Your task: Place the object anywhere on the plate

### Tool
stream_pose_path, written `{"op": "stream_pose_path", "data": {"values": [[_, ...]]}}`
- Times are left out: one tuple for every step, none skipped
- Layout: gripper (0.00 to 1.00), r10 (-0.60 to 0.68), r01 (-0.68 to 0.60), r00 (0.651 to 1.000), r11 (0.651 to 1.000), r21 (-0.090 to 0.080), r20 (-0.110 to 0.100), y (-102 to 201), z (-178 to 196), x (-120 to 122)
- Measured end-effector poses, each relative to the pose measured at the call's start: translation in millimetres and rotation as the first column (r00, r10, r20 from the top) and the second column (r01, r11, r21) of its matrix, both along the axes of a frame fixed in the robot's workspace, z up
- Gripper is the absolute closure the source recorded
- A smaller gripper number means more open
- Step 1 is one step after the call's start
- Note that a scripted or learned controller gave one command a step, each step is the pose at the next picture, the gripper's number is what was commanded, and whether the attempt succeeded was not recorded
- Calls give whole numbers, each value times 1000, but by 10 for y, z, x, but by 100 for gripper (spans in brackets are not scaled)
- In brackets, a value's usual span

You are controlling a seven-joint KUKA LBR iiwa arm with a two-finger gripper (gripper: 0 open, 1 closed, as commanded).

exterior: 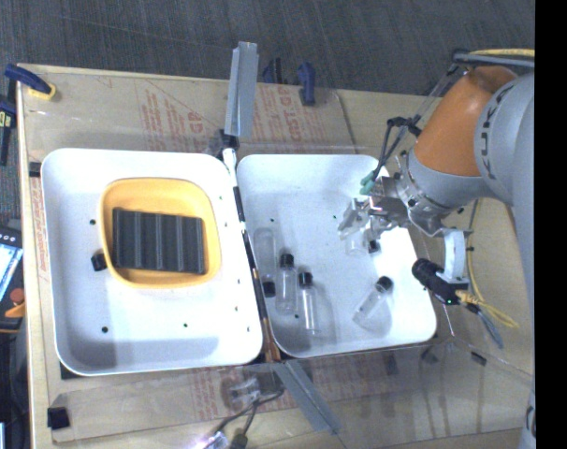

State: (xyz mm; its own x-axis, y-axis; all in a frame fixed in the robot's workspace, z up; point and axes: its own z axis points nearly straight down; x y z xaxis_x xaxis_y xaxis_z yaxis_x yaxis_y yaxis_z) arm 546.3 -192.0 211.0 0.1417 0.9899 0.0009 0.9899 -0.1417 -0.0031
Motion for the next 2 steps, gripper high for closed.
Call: {"op": "stream_pose_path", "data": {"values": [[100, 220, -220, 975, 975, 2, -3, 745, 6, 75], [100, 356, -356, 934, 934, 0, 1, 1254, -23, 661]]}}
